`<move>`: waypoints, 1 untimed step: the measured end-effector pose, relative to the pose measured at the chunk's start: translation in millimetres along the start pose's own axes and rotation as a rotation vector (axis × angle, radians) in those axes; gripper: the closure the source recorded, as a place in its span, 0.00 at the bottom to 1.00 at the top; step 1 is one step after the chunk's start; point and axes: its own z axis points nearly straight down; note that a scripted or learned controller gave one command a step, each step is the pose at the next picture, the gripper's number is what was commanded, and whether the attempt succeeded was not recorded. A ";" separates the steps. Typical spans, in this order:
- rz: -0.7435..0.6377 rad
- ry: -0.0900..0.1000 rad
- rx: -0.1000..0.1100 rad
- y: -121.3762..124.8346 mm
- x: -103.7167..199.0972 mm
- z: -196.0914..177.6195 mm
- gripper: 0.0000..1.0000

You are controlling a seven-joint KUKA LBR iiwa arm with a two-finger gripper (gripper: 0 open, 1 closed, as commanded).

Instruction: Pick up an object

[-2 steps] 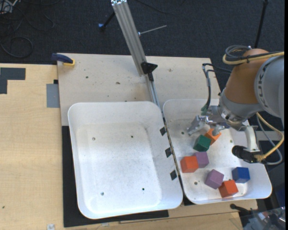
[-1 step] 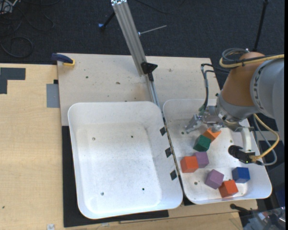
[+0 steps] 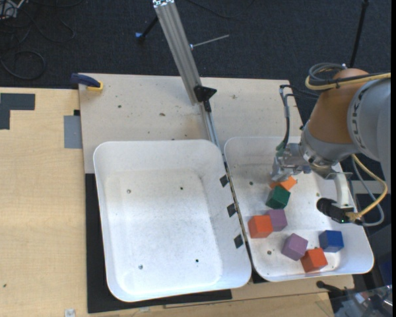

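Your metal two-finger gripper point(image 3: 282, 171) sits low in the right white plastic bin point(image 3: 251, 152), over the small orange block point(image 3: 287, 183) (beside the dark green cube point(image 3: 277, 197)); grip unclear.

Pincer point(image 3: 282, 174) hangs over green block point(image 3: 277, 197) in right bin point(image 3: 360, 259).

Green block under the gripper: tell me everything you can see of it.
The green block is a small dark green cube, matte, tilted, lying in the right bin near its middle. The gripper is directly above it. A small orange block touches its upper edge; a purple block sits just below.
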 end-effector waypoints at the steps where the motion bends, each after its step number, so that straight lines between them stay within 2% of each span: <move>1: -0.013 0.008 0.025 9.8 -5.7 -59.9 1.00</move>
